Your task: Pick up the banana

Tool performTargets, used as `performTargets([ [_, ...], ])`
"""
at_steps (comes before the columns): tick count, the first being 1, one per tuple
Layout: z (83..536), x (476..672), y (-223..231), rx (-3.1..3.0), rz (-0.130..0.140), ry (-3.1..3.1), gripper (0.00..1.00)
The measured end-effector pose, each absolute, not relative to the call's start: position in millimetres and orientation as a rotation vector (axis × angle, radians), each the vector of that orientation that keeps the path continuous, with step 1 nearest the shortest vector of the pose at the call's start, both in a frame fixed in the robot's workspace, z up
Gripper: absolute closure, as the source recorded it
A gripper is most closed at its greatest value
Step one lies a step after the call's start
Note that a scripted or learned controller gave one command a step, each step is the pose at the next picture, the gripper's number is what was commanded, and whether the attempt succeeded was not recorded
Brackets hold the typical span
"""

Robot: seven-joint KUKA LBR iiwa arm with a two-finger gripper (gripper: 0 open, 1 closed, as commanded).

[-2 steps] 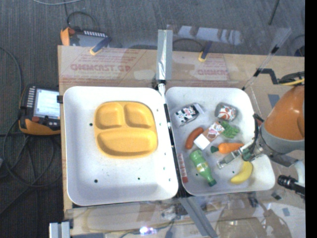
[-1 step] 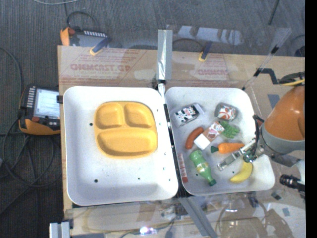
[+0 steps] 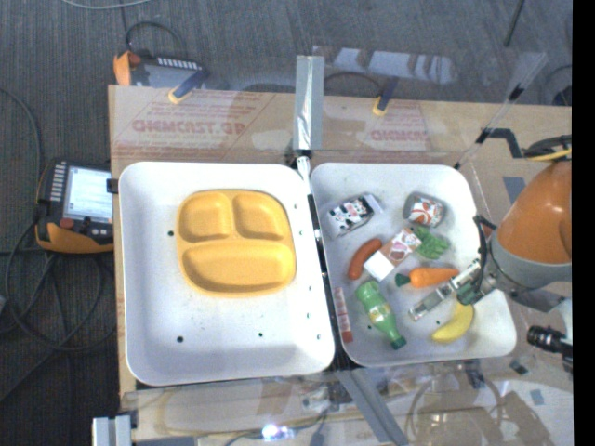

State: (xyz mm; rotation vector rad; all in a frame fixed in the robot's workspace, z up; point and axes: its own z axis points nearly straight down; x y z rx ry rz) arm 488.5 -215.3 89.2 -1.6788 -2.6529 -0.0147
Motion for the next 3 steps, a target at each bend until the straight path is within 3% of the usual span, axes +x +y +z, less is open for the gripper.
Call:
performTargets([
  [3,89.2,488.3,-216.7,-1.579,-0.01,-2.716,0.0],
])
